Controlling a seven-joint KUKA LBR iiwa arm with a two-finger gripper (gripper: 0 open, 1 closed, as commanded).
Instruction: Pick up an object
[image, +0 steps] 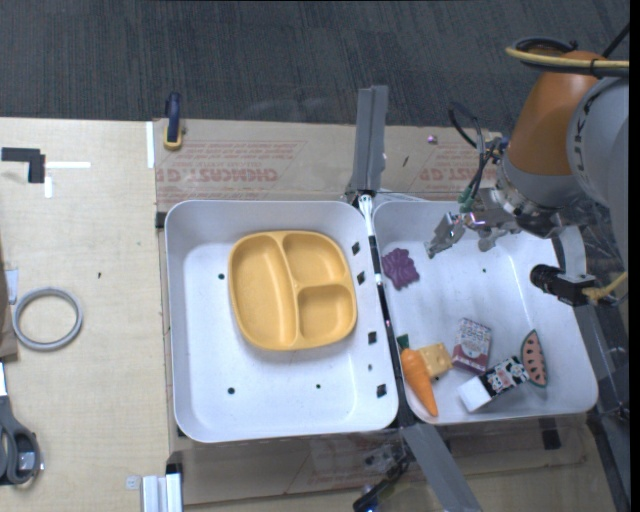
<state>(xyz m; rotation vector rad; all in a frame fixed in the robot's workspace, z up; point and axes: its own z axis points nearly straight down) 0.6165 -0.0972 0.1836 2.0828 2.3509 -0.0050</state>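
Two shallow white bins sit side by side on a wooden bench. The left bin (200, 400) holds a yellow divided plate (292, 290), its long axis running near to far, with two compartments on its right half. The right bin (560, 395) holds the candidate objects: a purple grape cluster (400, 267) near the far left wall; an orange carrot (420, 381) at the near left, long axis running near to far with its tapered tip pointing toward the near edge; a yellow cheese wedge (434, 358) touching the carrot's far end; a small red packet (472, 343) just right of the wedge; a black-and-white carton (497, 383) lying tilted; and a watermelon slice (535, 358) at the near right, long axis near to far. The gripper (447, 237) hangs over the far part of the right bin, right of the grapes and apart from them; whether its fingers are spread or closed cannot be told, and nothing is visibly held. A grey tape roll (45, 318) lies on the bench at far left.
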